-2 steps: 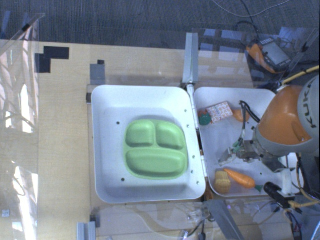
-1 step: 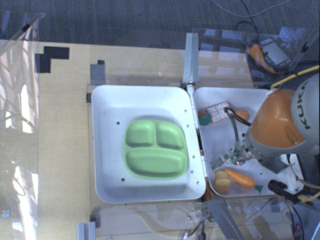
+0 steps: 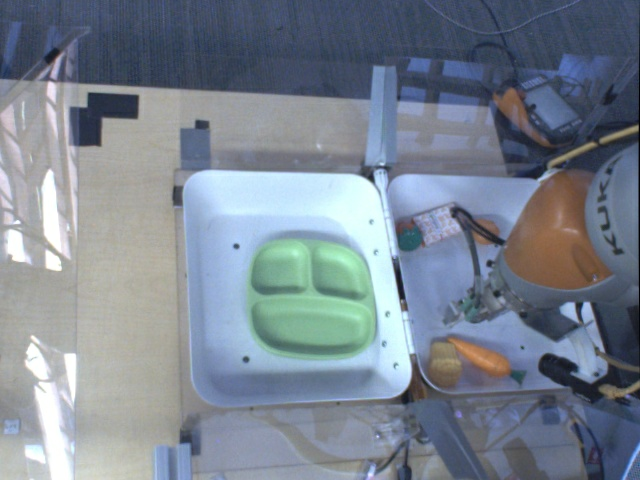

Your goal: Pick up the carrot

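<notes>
Fingers point(image 3: 468, 309) of mine hang above the right bin point(image 3: 425, 268), their gap too blurred to judge, while the carrot point(image 3: 480, 356) lies nearer, touching a tan lump point(image 3: 445, 364). Descending here I'd likely close on nothing, or snag that lump instead.

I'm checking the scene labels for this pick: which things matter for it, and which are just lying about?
For the job:
- long orange carrot with a green end, near the right bin's front edge
- two-finger gripper, above it

Lying about:
- green divided plastic plate, left bin
- tan rounded item touching the carrot
- small pink-and-white box
- small teal item
</notes>
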Controlling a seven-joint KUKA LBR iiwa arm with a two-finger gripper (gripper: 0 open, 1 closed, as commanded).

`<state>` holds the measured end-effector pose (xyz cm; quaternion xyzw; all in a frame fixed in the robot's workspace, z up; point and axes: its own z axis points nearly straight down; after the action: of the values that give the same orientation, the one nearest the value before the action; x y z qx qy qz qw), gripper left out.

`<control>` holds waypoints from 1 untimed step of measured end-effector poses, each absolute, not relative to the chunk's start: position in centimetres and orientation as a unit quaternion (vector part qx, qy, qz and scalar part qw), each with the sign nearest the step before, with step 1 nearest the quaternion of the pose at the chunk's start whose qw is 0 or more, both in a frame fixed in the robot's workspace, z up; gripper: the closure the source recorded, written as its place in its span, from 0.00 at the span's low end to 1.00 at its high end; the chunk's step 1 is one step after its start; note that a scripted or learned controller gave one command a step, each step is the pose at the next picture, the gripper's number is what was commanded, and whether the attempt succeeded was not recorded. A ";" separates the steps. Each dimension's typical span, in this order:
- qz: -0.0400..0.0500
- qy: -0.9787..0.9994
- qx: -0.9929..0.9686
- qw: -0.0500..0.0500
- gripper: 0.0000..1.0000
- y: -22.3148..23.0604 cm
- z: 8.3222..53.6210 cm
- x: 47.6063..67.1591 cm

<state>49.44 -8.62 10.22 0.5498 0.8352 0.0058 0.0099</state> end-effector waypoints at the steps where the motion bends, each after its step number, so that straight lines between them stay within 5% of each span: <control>1: 0.002 0.789 0.615 0.002 1.00 -1.7 18.5 48.8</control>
<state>48.84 -1.67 18.53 0.6149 0.7886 0.0020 0.0024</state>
